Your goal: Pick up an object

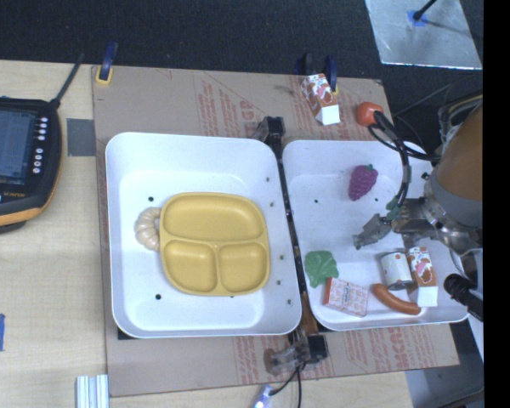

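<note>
Presently the claw (372, 233) hovers low in the right bin (323, 164), fingers spread and holding nothing; the can (395, 269) lies just beside it. Next: centre, descend, close.

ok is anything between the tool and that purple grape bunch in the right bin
Nothing visible does. The tool sits low over the right bin, and only bare white floor lies between it and the grape bunch; the other items lie nearer the bin's front edge.

Wooden bench (34, 296) topped by brown cardboard sheet (195, 100). On cardboard: two white bins (127, 228), (323, 168) side by side, small carton (320, 98) and orange-red ball (368, 112) upper right. Teach pendant (13, 160) at left edge.
</note>
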`<state>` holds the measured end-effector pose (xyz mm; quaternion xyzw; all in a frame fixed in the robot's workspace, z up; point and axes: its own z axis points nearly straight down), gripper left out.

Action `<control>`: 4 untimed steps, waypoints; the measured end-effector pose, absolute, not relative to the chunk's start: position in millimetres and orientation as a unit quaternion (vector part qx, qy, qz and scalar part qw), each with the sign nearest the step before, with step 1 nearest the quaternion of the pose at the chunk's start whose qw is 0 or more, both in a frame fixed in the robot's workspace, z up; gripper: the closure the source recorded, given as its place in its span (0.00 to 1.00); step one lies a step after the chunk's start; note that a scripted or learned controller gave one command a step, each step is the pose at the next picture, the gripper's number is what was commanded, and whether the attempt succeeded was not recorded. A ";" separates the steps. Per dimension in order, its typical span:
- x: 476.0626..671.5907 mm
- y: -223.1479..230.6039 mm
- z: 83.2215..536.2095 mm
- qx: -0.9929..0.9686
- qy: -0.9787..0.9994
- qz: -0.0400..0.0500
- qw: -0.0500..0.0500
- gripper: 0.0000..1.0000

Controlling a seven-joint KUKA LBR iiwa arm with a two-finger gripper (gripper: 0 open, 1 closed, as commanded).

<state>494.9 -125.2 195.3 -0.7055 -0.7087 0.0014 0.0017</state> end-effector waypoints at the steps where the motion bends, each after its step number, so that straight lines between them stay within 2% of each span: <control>1: 559.1 -205.8 185.8 -0.706 -0.708 0.001 0.001 0.00; 2: 626.3 -193.2 111.2 -0.705 -0.709 0.002 0.001 0.00; 3: 656.2 -140.3 91.9 -0.705 -0.709 0.002 0.001 0.00; 4: 656.5 -140.9 102.7 -0.704 -0.710 0.002 0.002 1.00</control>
